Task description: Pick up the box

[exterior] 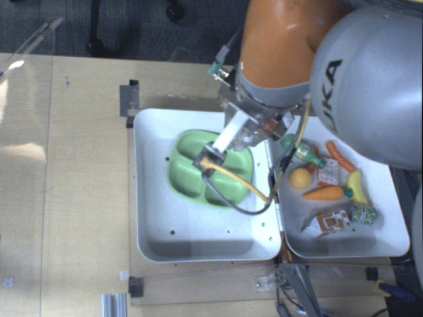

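Hovering above the green divided plastic plate (192, 170) in the left white bin (158, 230), my claw (259, 129) sits under my wrist; open or closed, I cannot tell. The small brown cardboard box (330, 222) lies in the right white bin (390, 238), so I judge myself misplaced.

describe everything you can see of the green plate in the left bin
The green plate is a rounded, glossy, plastic-looking dish split by raised ridges into compartments, which look empty. It lies flat on the floor of the left bin, nearer its far wall. The arm hangs over its middle and hides part; contact cannot be told.
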You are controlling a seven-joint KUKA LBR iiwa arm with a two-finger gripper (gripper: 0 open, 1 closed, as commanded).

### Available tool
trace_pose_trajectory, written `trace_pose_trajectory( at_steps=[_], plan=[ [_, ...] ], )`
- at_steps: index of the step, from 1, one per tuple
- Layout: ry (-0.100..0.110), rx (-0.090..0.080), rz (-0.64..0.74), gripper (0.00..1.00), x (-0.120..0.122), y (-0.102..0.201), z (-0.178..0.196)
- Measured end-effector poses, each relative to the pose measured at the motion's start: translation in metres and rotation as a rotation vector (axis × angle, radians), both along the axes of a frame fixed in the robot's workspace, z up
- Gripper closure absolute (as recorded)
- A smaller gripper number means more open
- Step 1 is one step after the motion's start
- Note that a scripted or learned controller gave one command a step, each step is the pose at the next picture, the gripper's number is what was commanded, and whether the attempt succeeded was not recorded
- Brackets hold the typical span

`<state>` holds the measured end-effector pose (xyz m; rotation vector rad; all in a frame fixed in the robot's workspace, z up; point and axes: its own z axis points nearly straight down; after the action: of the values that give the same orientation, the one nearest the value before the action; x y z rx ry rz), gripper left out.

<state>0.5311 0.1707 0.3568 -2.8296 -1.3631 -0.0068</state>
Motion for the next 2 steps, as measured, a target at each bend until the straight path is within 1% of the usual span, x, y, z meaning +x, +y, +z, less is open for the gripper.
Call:
trace_pose_trajectory(
  at_steps=[1,2],
  plan=[
    [0.002,-0.001,-0.083,1.00,0.006,-0.071,-0.048],
    [0.000,-0.002,0.293,1.00,0.054,-0.104,-0.062]
  ],
)
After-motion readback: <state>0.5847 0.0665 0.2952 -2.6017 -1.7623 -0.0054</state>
